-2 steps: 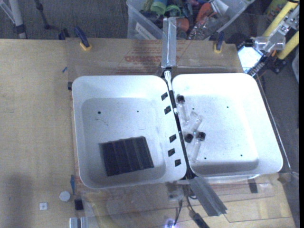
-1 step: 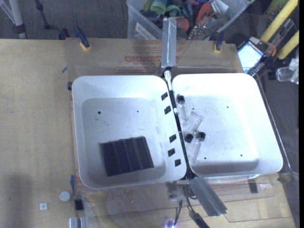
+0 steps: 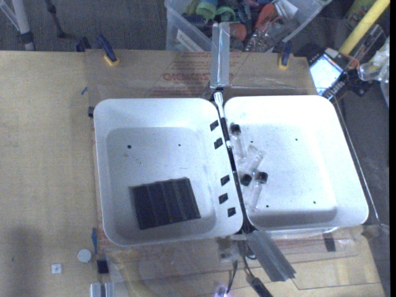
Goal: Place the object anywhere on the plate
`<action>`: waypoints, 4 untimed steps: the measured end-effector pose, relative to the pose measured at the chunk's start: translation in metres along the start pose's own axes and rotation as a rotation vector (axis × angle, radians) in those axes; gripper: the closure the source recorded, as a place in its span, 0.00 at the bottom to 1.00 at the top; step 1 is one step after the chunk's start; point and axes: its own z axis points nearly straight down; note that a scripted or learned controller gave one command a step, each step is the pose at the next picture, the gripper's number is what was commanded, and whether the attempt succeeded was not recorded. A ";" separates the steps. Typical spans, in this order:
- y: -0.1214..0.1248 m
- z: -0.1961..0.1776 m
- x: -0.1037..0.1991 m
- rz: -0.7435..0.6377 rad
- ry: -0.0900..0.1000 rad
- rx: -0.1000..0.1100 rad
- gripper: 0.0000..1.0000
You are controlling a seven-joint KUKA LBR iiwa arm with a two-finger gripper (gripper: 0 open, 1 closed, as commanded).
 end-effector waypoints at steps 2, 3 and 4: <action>0.104 0.000 0.010 -0.741 -0.002 -0.003 1.00; 0.228 0.047 0.073 -0.860 0.005 -0.005 1.00; 0.211 0.000 0.049 -1.173 -0.003 -0.005 1.00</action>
